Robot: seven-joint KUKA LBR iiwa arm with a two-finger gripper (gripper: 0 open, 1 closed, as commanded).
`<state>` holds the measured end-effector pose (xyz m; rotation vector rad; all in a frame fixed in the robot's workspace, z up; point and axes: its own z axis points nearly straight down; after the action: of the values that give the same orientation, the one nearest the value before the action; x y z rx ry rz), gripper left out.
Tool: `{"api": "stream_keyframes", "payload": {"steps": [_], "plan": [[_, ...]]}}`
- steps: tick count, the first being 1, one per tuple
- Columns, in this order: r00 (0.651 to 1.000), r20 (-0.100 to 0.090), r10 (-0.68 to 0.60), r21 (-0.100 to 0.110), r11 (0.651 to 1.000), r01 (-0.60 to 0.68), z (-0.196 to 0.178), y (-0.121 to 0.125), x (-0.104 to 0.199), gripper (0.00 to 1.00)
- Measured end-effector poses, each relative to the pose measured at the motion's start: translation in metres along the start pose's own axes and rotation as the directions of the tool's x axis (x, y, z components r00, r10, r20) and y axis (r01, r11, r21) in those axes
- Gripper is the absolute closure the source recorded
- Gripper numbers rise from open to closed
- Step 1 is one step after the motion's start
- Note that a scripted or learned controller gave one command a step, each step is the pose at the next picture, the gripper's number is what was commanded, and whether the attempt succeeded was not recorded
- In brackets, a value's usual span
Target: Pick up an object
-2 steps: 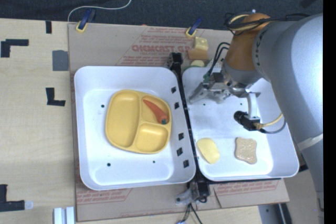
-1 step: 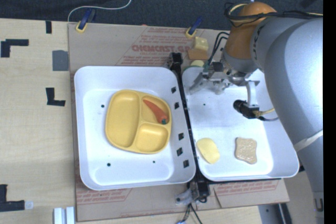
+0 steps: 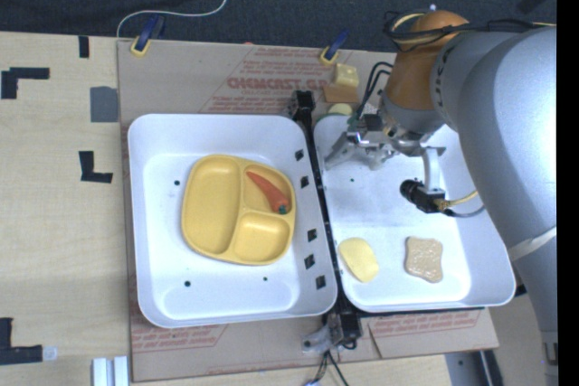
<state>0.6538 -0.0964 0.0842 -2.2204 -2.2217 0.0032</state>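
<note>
White plastic formed the two shallow bins, which sat side by side on a cardboard sheet [image 3: 271, 72] laid over the pale wooden bench [image 3: 54, 194]. The left bin [image 3: 149, 285] held a yellow divided plate [image 3: 217, 208]. A red-orange pepper-like object [image 3: 269, 189] with a green tip lay in the plate's upper right compartment. The plate's other compartments were bare.

The right bin [image 3: 470, 271] carried two loose objects near its front wall. A pale yellow, rounded piece [image 3: 359, 259] lay by the front left corner, just beside the divider between the bins. A tan, speckled, bread-like slice [image 3: 423, 258] lay to its right, apart from it. Neither object touched the arm.

The grey arm [image 3: 507, 122] entered from the right, and its orange band [image 3: 418, 59] stood above the rear of the right bin. The gripper [image 3: 366, 145] hung over the rear left part of that bin, well apart from both loose objects. Whether its jaws were open or closed could not be told from this slanted view, and nothing was seen between them. A black fitting with a cable [image 3: 425, 194] hung from the wrist over the bin floor.

A yellow block [image 3: 342, 84] rested on the cardboard behind the right bin. Two blue-and-yellow clamps [image 3: 145, 36] gripped the cardboard's rear edge.
</note>
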Motion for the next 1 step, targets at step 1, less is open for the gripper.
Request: {"api": "stream_keyframes", "payload": {"steps": [1], "plan": [[1.000, 0.000, -0.001, 0.000, 1.000, 0.001, -0.0001, -0.0030, -0.0011, 0.00]]}}
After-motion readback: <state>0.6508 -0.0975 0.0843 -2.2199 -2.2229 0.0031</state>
